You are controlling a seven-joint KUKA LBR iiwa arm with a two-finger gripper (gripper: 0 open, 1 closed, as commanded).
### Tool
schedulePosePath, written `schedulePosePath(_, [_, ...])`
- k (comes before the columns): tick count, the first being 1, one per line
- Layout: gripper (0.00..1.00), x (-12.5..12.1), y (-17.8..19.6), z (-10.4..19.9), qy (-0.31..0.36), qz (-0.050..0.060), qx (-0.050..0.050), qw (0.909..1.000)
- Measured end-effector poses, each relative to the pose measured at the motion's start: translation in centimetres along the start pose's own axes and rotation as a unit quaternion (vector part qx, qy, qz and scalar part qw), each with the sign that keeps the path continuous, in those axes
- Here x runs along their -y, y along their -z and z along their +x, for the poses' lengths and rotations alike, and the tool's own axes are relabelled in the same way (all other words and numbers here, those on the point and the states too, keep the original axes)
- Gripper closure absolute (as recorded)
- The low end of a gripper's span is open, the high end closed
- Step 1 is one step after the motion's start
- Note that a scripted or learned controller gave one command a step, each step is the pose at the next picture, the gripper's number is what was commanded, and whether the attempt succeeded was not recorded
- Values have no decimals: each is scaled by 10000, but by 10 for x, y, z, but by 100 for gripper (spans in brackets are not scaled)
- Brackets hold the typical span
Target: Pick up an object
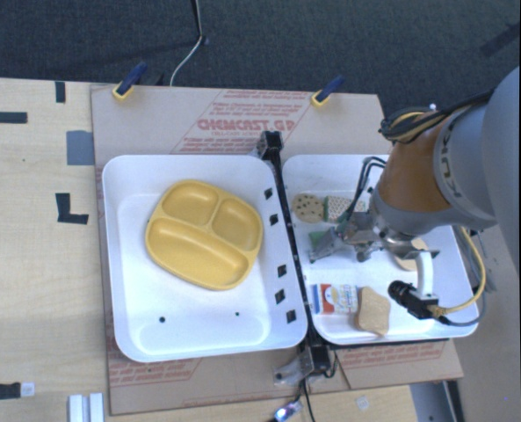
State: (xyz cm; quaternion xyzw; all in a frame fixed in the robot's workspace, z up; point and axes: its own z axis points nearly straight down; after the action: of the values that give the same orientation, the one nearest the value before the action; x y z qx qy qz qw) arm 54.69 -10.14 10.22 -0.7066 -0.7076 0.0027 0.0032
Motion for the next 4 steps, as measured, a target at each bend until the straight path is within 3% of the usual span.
schedulePosePath(1, [100,-1,13,1,6,-25,-1,10000])
schedulePosePath(3, [100,-4,109,-1,2,-64,7,10000])
schedulePosePath(4, [100,-7,104,45,22,-34,-4,10000])
